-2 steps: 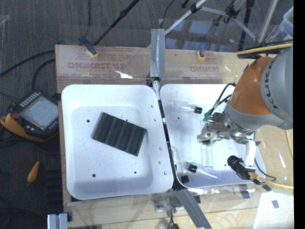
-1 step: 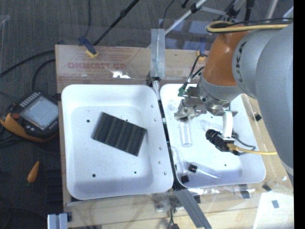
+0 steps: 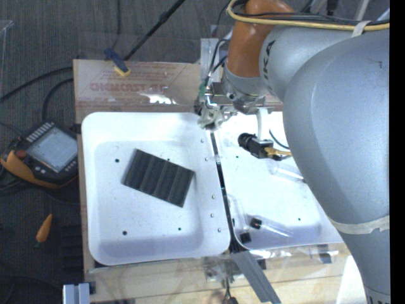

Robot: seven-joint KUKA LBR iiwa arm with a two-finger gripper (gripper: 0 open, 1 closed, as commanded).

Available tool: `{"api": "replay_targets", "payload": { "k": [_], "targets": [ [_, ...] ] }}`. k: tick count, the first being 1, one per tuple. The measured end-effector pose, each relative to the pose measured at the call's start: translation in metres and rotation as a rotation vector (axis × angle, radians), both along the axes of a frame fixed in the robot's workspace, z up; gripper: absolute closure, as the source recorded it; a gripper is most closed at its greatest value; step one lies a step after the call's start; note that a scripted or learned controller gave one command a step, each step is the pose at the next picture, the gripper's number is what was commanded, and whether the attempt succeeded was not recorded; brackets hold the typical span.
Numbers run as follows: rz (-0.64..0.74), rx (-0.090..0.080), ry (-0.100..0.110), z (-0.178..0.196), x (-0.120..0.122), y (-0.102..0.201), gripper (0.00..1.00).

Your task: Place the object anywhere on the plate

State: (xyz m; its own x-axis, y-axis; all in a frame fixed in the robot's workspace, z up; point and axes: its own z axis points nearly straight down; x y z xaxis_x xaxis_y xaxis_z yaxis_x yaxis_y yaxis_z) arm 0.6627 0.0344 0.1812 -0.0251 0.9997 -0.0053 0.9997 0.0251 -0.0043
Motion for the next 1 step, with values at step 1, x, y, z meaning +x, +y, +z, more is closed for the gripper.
{"api": "replay_targets", "payload": {
  "k": [1],
  "targets": [
    [0.297, 0.003, 0.0, 0.0261, -0.0194, 0.0784, 1.0]
  ]
}}
